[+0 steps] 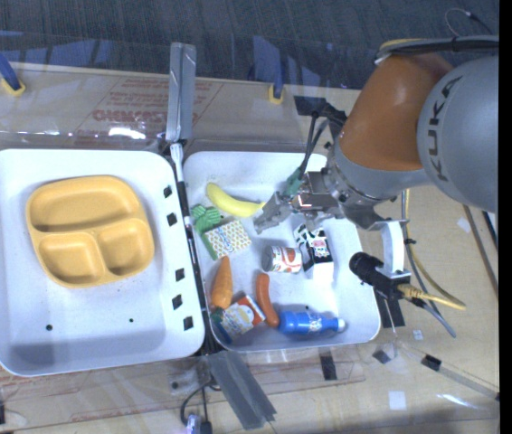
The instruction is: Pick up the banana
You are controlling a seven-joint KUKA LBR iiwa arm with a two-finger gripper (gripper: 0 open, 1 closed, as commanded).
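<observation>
The yellow banana (pixel 231 202) lies in the right bin (pixel 265 163), near its upper left, curving from upper left to lower right. My gripper (pixel 276 208) hangs just to the right of the banana's right end, pointing left toward it. Its fingers look open and nothing sits between them. The banana rests on the bin floor, apart from the gripper. The grey arm with its orange band (pixel 392 120) reaches in from the right above the bin's right half.
Right below the banana sit a green item (pixel 203 217) and a patterned packet (pixel 229 238). Further down are a carrot (pixel 222 283), a can (pixel 283 260), a black-and-white carton (pixel 315 245) and a blue bottle (pixel 310 324). The left bin (pixel 21 333) holds a yellow divided plate (pixel 89 229).
</observation>
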